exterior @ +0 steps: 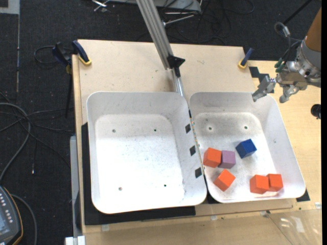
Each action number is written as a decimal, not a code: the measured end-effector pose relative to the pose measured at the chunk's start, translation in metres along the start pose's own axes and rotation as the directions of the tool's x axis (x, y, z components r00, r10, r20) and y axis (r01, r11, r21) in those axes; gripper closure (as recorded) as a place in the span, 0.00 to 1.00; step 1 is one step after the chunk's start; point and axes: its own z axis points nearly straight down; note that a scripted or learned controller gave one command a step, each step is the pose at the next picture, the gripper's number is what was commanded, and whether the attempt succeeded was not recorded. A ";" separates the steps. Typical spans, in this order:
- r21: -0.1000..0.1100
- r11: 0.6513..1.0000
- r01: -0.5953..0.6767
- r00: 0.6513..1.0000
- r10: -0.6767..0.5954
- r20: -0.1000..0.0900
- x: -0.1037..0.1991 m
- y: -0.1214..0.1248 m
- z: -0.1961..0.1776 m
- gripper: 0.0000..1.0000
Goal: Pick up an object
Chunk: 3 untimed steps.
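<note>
I see the tool [272, 88], fingers spread and holding nothing, over the right bin's [286, 147] far right corner. 6 blocks [246, 148] lie near its front edge. The pale desk [133, 65] stands on black carpet [36, 111] strewn with cables.

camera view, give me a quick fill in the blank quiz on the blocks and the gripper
1. All the blocks lie in the ____ bin.
2. The purple block touches an ____ block.
3. The number of orange blocks in all is ____.
4. The gripper hangs over the right bin's ____ corner, above the blue block.

Missing words: right; orange; four; far right
</note>
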 end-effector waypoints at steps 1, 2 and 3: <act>0.008 1.000 -0.003 1.000 0.003 -0.003 0.010 -0.019 0.158 0.00; 0.002 1.000 -0.004 1.000 0.004 -0.001 0.021 -0.046 0.190 0.00; -0.001 1.000 -0.005 1.000 0.005 -0.001 0.019 -0.086 0.188 0.00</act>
